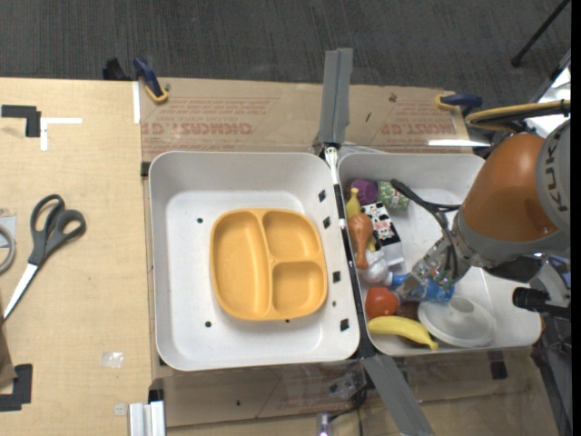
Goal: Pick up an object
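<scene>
Nothing looks lifted yet: the claw (pixel 429 275), its state impossible to tell, is low in the right bin (pixel 508 339) over a blue item (pixel 438 290), with tomato (pixel 382 302) and banana (pixel 400 331) just beside it.

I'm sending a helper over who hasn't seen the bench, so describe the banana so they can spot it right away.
Find the right-hand white bin, the cluttered one beside the bin holding the orange divided plate. Look along its near edge: the banana lies there on its side, just below a red tomato and left of a white lid. It's the one long, curved, yellow thing there.
</scene>
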Action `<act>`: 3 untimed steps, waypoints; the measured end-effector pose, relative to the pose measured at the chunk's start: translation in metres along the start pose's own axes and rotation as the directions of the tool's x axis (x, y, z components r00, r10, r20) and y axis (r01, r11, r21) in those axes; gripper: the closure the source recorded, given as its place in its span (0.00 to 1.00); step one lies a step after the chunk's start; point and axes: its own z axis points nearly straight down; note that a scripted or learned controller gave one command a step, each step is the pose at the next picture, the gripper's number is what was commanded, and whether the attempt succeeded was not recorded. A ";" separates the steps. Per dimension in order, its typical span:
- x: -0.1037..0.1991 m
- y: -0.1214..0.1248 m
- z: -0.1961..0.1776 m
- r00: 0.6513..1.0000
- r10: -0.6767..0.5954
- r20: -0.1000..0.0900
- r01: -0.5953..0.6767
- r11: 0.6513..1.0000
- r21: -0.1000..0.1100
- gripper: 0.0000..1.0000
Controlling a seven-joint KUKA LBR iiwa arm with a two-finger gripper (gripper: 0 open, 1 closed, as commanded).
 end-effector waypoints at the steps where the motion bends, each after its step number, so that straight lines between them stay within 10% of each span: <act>1: -0.069 -0.067 -0.007 0.983 -0.183 -0.006 0.183 0.983 0.005 1.00; 2: -0.094 0.046 0.003 0.999 -0.036 -0.004 0.036 0.999 0.004 1.00; 3: -0.094 0.088 0.003 0.992 0.122 -0.003 -0.122 0.992 0.007 1.00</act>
